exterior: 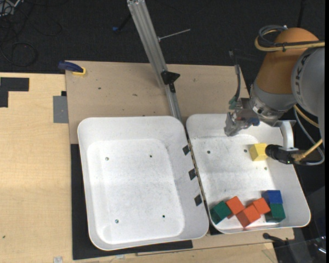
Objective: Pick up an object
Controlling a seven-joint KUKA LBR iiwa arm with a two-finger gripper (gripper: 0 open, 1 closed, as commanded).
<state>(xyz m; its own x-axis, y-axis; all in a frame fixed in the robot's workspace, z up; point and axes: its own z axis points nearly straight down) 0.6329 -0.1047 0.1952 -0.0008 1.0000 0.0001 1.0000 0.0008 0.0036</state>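
Note:
The gripper hangs over the far part of the right bin, with nothing visible between its fingers. A yellow block lies to its right and a bit nearer, close to the bin's right wall. Along the near edge of that bin sits a cluster: a green block, two orange blocks, a blue block and another green block.
The left bin lies beside the right one, with black clips along the shared rim. A slanted aluminium rail rises behind the bins. The grey and orange arm occupies the upper right.

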